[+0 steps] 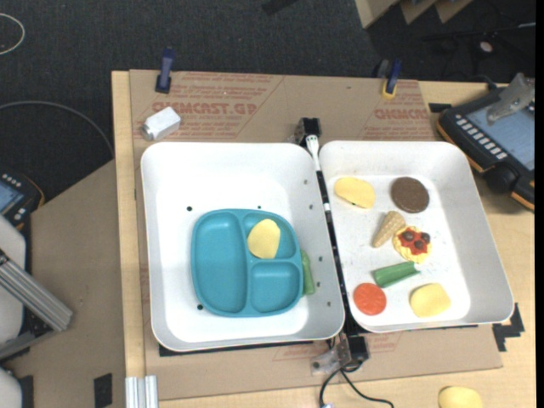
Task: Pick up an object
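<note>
Toy foods lie scattered in the right white plastic bin (476, 195): a brown round cookie (410, 194) near its far edge, a red disc (370, 298) and yellow block (429, 299) by the near edge; gripper state cannot be told. A descent onto the well-separated cookie looks the safest pick

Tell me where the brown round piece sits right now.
The brown round piece lies in the right bin, near its far edge, just right of a yellow piece and above the pizza slice.
</note>
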### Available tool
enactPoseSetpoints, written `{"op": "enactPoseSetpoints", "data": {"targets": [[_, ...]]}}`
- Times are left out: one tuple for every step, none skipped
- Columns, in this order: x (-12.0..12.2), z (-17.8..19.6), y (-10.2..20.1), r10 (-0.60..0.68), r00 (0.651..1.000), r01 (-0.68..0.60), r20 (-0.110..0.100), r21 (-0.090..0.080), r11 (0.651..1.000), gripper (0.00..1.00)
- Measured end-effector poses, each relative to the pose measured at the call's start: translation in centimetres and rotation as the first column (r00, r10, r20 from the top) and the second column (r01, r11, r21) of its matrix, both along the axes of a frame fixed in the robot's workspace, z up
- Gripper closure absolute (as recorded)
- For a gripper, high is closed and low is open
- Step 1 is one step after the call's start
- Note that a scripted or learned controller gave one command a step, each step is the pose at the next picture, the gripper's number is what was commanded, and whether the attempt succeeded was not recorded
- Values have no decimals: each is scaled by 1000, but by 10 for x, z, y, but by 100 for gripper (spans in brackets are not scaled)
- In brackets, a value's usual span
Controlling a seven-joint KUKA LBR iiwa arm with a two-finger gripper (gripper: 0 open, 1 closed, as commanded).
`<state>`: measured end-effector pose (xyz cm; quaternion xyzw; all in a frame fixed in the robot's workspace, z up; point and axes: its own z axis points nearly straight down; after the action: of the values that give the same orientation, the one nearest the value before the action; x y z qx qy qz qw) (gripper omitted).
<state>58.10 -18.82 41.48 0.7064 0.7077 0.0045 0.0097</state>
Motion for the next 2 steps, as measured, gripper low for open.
{"op": "enactPoseSetpoints", "data": {"targets": [[3, 131, 20, 2, 1000, -2, 0, 1, 1000, 0], [3, 133, 19, -1, 1000, 1, -12, 2, 1000, 100]]}}
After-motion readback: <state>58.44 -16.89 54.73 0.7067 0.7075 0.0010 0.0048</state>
